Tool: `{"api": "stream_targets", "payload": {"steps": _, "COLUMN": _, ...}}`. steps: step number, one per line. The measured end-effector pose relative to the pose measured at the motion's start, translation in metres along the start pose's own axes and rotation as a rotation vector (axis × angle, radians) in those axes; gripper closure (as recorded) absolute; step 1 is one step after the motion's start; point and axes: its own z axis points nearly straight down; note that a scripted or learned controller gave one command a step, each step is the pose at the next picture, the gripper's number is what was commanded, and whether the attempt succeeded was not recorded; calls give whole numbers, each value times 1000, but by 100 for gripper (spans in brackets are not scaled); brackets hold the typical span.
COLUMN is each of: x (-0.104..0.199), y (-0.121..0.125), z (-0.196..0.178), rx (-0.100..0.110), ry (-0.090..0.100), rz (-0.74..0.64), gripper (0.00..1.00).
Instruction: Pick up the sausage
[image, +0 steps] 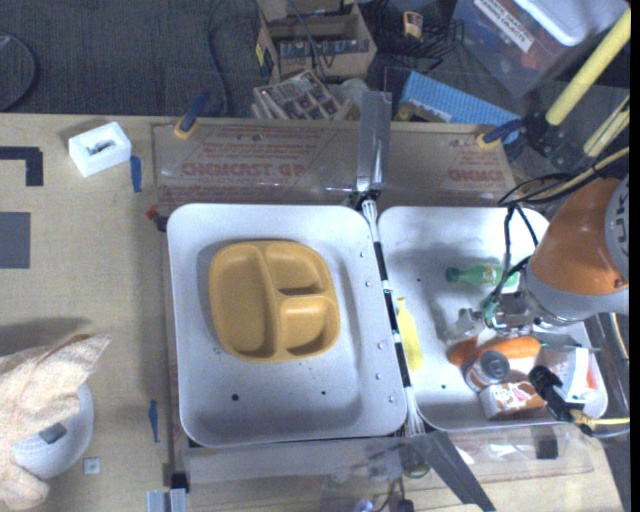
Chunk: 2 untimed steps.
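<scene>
Camera view had the gripper down in the right bin, arm coming in from the right with its orange band above the wrist. Couldn't tell how it was set or if it had hold of anything, too cluttered there. The sausage, a smooth orange-ish tube, lay just near of the gripper, pretty much touching it. Crowding it: a round dark-capped can right at its near-left side, a small printed carton nearer still, a green bottle on the far side, and a yellow banana-looking thing by the left wall. The left bin held a yellow plastic divided tray.
</scene>
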Motion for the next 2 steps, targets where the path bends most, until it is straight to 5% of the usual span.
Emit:
{"api": "stream_targets", "payload": {"steps": 1, "x": -2, "y": 0, "z": -8, "rx": 0, "ry": 0, "rz": 7, "gripper": 100}}
{"api": "stream_targets", "payload": {"steps": 2, "x": 68, "y": 9, "z": -166, "rx": 12, "ry": 1, "rz": -29, "gripper": 100}}
